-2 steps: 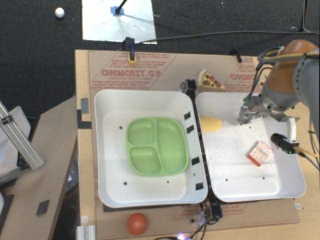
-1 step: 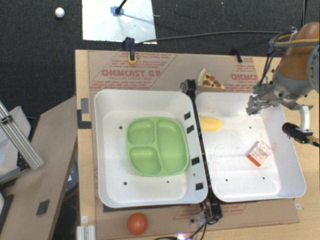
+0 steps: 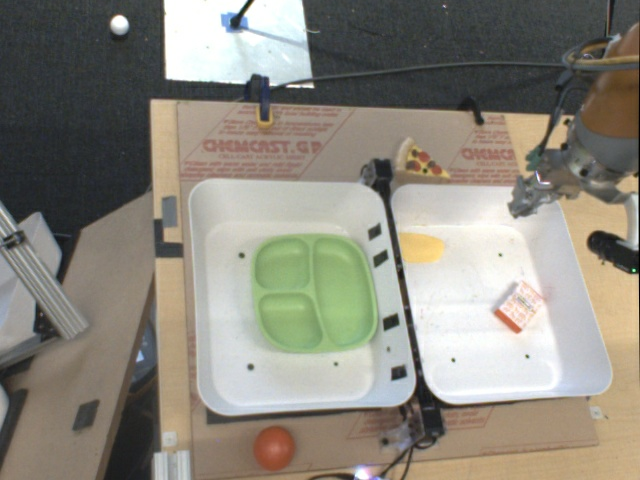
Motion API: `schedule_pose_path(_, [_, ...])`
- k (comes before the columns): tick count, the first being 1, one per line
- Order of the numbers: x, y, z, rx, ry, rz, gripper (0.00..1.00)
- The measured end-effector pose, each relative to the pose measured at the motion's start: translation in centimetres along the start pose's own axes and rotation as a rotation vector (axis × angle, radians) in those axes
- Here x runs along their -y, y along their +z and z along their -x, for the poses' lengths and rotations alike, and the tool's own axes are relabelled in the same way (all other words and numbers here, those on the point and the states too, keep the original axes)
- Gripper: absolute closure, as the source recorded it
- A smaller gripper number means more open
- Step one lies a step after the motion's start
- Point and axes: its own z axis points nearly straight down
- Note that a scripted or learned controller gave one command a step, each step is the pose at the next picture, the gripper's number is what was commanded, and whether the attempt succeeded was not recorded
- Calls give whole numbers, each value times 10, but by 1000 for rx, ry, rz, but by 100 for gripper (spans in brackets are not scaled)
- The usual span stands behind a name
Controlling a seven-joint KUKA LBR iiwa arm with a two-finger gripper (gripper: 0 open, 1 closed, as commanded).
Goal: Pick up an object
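A small orange-and-white box (image 3: 520, 307) and a soft yellow lump (image 3: 421, 248), perhaps foam, are seen in the right bin (image 3: 575, 268). A green divided tray (image 3: 314, 293) is held by the left bin (image 3: 215, 268). The pincer (image 3: 524, 202) is poised over the right bin's far rim; its state cannot be told.

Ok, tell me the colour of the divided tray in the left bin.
Light green tray, seen in the camera view.

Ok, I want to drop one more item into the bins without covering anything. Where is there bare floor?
Right bin: bare floor between the yellow piece and the orange-white box, plus the whole near strip below the box. Left bin: crowded, the green divided tray takes the middle, leaving only narrow margins around it.
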Motion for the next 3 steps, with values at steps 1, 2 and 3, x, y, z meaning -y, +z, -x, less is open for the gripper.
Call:
schedule_pose_path(1, [2,-64,-4,0,-1,1,100])
schedule_pose_path(2, [7,-56,-63,-3,-3,-6,100])
schedule_pose_path(3, [20,-38,-115,-3,-2,-8,100])
